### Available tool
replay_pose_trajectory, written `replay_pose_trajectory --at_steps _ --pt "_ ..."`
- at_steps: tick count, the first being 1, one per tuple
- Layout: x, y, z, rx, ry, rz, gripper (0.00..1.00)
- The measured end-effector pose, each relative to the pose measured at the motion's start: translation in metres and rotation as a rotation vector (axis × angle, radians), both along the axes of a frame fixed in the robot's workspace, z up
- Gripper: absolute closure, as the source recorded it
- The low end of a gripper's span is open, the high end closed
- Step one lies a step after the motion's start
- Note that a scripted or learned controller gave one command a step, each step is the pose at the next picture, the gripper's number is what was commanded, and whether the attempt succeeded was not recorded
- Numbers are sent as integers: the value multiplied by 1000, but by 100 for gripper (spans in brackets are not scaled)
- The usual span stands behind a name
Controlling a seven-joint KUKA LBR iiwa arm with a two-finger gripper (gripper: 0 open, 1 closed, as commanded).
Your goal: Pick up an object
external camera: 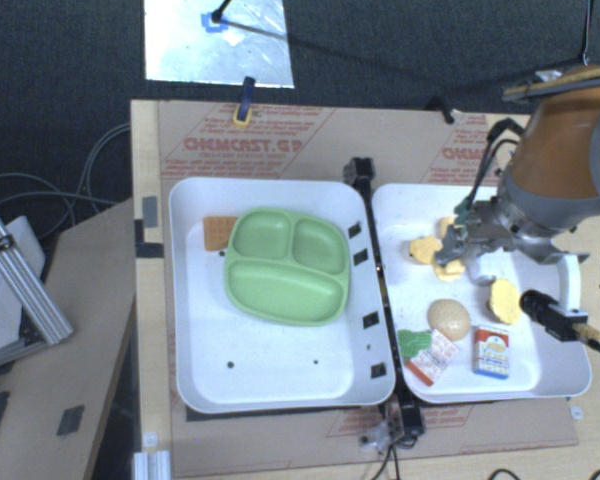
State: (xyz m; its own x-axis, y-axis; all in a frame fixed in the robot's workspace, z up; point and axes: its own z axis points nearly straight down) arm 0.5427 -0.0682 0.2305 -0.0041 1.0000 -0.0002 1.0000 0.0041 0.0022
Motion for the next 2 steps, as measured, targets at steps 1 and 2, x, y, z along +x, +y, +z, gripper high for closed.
replay_pose_trajectory --at_steps 1,2 --pt "-2 16 0 1 1 2 100" --pt "0 6 3 0 1 -2 100"
